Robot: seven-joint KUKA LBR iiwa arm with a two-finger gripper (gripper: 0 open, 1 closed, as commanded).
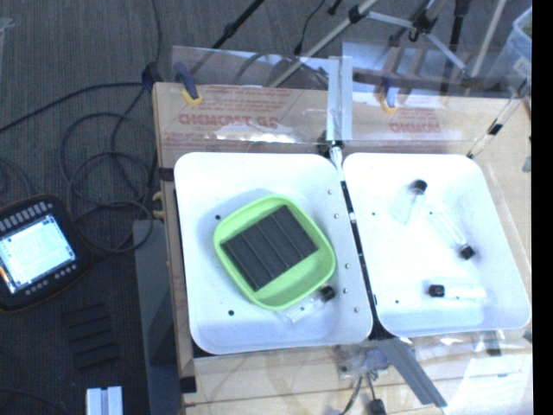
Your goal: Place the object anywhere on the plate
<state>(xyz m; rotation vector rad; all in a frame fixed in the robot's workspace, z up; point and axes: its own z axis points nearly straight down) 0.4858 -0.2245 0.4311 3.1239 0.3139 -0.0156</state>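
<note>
Clear vial (pixel 309 304) beside green plate (pixel 268 299) points cap up-right; tool state untellable.

My two bins (pixel 259 331) are plain white. The plate (pixel 275 251) is lime green, with a dark grey ribbed slab (pixel 268 246) on it. Just right of the plate lies a clear vial (pixel 304 307) with a black cap; farther right, three more clear, black-capped vials (pixel 456 292).

A clear vial (pixel 308 305) lies partly tucked under the green plate (pixel 321 271) rim, its body hard to make out.
</note>
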